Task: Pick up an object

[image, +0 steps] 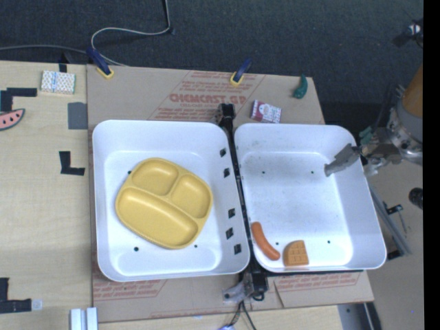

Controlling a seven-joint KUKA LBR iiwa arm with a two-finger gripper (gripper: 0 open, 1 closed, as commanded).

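One yellow divided plate [164, 201] in left bin [110, 139]. Right bin [357, 253]: one sausage [265, 241], one waffle piece [296, 253]. Gripper [338, 163]: jaw state indeterminable.

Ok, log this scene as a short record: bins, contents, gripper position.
left bin: holds a yellow divided plate
right bin: holds a sausage and a waffle piece, side by side near its front edge
gripper: over the right bin's far right edge, apart from both food items
held object: none visible
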